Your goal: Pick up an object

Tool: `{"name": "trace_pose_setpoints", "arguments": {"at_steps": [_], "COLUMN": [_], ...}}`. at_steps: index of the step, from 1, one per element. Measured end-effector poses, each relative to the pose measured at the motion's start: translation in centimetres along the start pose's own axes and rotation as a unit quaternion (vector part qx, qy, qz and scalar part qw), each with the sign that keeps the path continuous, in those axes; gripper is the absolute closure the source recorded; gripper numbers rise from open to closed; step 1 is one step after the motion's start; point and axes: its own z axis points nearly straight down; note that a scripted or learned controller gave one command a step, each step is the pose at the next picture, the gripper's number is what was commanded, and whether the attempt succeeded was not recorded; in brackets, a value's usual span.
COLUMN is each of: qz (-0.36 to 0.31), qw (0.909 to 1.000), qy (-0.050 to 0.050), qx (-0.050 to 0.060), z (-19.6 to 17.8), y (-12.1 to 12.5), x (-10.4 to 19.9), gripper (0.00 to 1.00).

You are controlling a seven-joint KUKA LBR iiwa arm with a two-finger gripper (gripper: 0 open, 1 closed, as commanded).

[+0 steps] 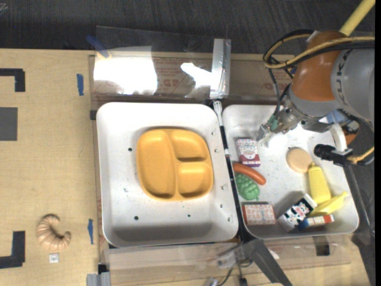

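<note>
Over the right bin point(351, 219), tool point(269, 130) just above a small carton point(247, 151), grip state perhaps unreadable.

Lighting: bright, even, from overhead. Glare: strong white patch on the clear sheet point(125, 76) behind the left bin point(113, 159). Shadows: soft, short, along that bin's front rim. Focus: slightly soft throughout; small print on packets unreadable.

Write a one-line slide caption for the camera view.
Gripper hovers above right bin of toy food; yellow tray sits left.
</note>
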Motion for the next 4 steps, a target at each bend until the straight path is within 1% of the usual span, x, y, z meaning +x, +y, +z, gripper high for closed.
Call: {"name": "trace_pose_setpoints", "arguments": {"at_steps": [1, 2, 3, 4], "qz": [-0.179, -0.109, 0.015, -0.074], "qw": [0.9839, 0.9940, 0.9999, 0.9973], "qy": [0.001, 0.004, 0.001, 0.001], "qx": [0.004, 0.005, 0.002, 0.004], "z": [2.7, 2.6, 2.8, 2.7], "y": [-6.9, -7.6, -1.0, -7.7], "x": [-3.8, -1.1, 0.9, -1.5], "gripper": [1.00, 1.00, 1.00, 1.00]}}
